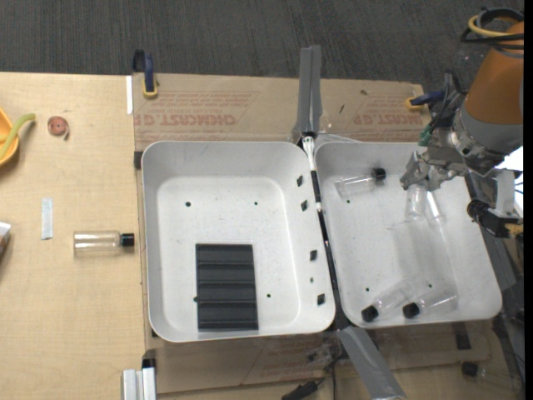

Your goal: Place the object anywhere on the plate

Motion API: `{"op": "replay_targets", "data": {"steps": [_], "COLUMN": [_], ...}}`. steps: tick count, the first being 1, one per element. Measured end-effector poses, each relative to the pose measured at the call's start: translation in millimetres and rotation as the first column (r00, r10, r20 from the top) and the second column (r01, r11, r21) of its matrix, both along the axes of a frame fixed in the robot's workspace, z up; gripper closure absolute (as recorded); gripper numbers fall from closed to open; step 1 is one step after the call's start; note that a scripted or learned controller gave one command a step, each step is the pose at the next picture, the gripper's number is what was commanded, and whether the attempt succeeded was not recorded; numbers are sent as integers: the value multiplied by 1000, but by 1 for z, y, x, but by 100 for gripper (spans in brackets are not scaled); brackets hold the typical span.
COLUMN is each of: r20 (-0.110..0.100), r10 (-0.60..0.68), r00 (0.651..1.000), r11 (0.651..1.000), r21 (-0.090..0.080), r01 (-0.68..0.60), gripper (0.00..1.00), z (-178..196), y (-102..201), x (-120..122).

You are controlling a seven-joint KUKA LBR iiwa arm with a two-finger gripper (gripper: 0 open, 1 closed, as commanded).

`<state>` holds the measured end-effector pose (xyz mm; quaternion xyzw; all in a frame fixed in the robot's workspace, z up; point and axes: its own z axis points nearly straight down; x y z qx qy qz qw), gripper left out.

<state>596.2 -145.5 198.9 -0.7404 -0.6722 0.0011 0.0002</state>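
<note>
The plate (225, 287) is a black ribbed rectangle lying flat in the front half of the left bin (166, 223). Several clear plastic bottles with black caps lie in the right bin (475, 307). One bottle (358, 184) is near the back, and two bottles (391, 304) rest at the front wall. Another clear bottle (415, 206) shows directly under my gripper (421, 177), which hovers over the back right part of the right bin. The bottle is see-through and blurs into the white floor, so contact is unclear.
A divider ridge (321, 223) with black clips separates the bins. Outside on the wooden bench lie a clear bottle (102, 241), a white strip (47, 219), a small red disc (57, 125) and a yellow item (7, 138). Blue clamps (141, 63) hold the cardboard.
</note>
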Motion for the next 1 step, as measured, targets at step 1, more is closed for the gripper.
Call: {"op": "replay_targets", "data": {"steps": [1], "r20": [0], "r10": [0], "r00": [1000], "r11": [1000], "r21": [0], "r01": [0], "gripper": [0], "z": [0], "y": [0], "x": [0]}}
